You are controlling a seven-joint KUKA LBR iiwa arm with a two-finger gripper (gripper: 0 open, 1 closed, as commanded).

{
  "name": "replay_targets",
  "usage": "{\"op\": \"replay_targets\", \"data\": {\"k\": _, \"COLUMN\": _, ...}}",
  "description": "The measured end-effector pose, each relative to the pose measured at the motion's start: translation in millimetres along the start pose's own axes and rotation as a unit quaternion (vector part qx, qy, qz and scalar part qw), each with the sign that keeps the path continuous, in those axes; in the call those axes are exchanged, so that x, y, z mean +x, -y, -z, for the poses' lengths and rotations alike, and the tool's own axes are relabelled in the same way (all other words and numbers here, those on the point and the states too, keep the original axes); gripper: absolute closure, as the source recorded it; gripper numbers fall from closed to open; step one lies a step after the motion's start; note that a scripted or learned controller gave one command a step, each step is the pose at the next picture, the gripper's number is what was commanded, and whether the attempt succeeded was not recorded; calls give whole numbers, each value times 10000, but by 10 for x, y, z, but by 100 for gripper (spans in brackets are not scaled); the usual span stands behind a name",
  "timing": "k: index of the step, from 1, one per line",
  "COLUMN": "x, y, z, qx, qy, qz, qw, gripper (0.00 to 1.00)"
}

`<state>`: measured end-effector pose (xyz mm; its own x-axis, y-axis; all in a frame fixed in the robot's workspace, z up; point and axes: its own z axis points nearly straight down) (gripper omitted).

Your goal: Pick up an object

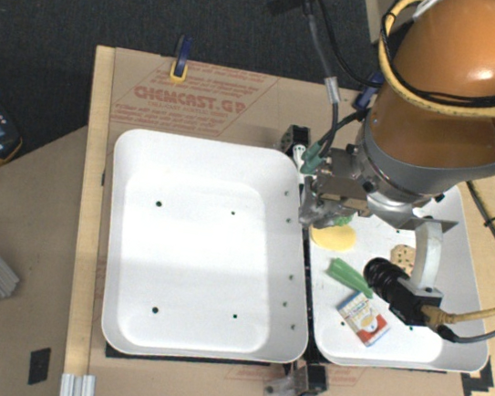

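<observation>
Right bin (467, 271), your pick: yellow piece (333, 239) near its left wall, just under the gripper (322, 208), probably light, smooth, rounded, so grip across its middle; finger state cannot be told here.

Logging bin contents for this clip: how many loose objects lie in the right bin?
4 visible, all left of centre: yellow piece, green piece, small box, speckled round item. The arm may hide more.

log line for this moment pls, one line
arm: over right white bin | gripper: low at bin's left edge, above yellow rounded object | nearby: green flat piece, small red-blue box, brown cookie-like disc | grasp: unconfirmed
</observation>
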<state>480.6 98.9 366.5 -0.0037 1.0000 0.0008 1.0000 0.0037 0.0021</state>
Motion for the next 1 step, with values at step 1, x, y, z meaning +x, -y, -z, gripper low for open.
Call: {"op": "replay_targets", "data": {"k": 1, "x": 238, "y": -429, "z": 79, "qx": -18, "qy": 3, "qz": -9, "qw": 10000, "gripper": 100}}
